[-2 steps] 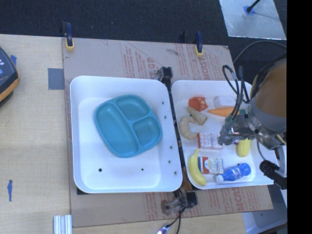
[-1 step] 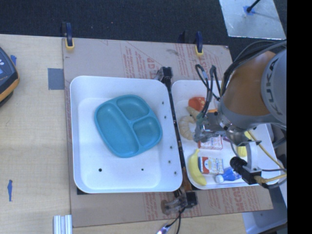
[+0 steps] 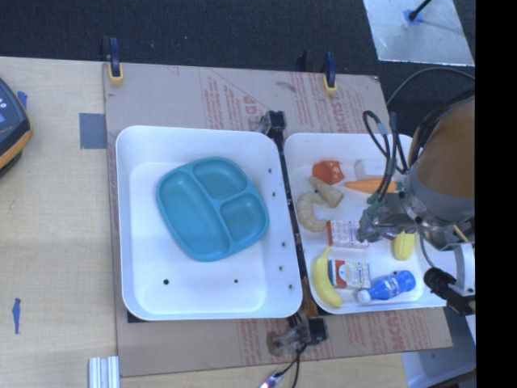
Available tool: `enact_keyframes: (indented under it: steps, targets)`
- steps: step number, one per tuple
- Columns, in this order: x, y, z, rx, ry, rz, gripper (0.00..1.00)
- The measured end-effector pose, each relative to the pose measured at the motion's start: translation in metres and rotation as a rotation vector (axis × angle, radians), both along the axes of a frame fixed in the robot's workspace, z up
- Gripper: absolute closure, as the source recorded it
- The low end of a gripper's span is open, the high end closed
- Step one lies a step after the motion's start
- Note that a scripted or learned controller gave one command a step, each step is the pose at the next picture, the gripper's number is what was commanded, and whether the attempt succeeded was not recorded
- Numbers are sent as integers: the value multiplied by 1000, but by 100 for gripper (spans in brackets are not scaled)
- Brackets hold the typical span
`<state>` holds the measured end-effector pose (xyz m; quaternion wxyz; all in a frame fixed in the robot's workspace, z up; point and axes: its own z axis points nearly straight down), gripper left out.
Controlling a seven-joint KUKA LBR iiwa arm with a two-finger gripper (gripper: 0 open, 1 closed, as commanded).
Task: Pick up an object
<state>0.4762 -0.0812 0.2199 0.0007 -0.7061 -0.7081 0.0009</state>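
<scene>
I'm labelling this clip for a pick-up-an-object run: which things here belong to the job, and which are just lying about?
Belongs to the job:
- hand, low over the right bin
- carrot
- banana
- blue bottle
- small carton
- red piece

Just lying about:
- blue divided plate in the left bin
- clamps
- device at the left edge

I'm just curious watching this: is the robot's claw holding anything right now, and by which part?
It cannot be told: the gripper is low among the food items, its tips too blurred.
</scene>
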Motion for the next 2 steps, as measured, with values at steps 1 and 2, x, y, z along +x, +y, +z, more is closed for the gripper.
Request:
enact_keyframes:
  steps: [1,2]
  targets:
    - [34,54,-29,-1,0,3,100]
    - [68,18,-23,0,0,0,100]
